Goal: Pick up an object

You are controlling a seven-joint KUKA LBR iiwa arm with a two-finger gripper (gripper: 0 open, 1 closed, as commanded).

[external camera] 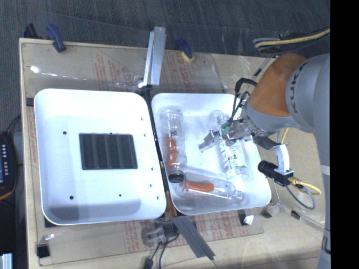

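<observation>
Right-hand bin (247, 198) holds a clear bottle (234, 157) lying lengthwise top-to-bottom beneath jaws (220, 136) whose state I cannot tell.

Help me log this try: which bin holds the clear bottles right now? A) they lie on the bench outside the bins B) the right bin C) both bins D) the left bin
B: the clear bottles lie in the right bin, beside the arm; the left bin shows a dark grille in its floor and none of the bottles.
</observation>
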